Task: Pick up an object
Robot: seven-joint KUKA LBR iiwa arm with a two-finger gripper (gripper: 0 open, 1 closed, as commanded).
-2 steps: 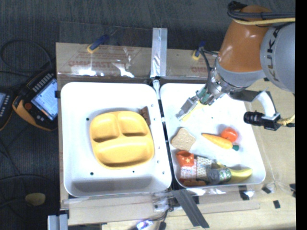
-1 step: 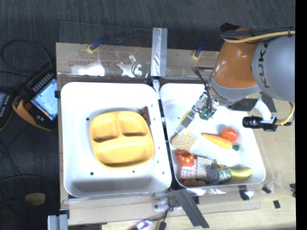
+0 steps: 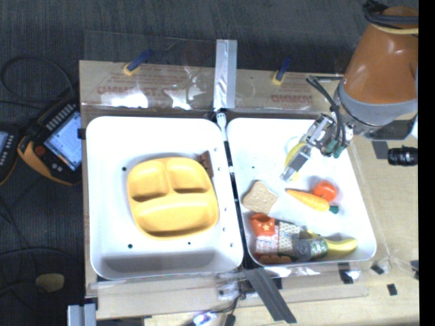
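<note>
Objects for picking lie in the right bin [image 3: 359, 182], most of them toward its near side. A slice of toast [image 3: 259, 197] sits by the left wall, near the divider between the bins. To its right lies a carrot [image 3: 309, 200], orange with a green end, and a tomato [image 3: 325, 189] touches it from behind. Along the near wall sit a red carton [image 3: 262, 225], a patterned box [image 3: 287, 236], a dark can [image 3: 310, 248] on its side, and a banana [image 3: 340, 244] running toward the right corner; these four are crowded together, touching or overlapping.

The arm [image 3: 380, 66] comes in from the upper right, its orange band above the grey wrist. The end effector [image 3: 291, 173] points down and to the left over the back part of the right bin, above and just left of the carrot and tomato. A yellow piece shows along it, but whether that is a held thing or part of the tool cannot be told, nor can the spread of the jaws.

The left bin [image 3: 102, 202] holds a yellow divided tray [image 3: 172, 195], with a small brown thing [image 3: 205, 161] at its far right corner. Both bins rest on the table [image 3: 394, 216], and a pendant [image 3: 58, 141] lies on the floor to the left.
</note>
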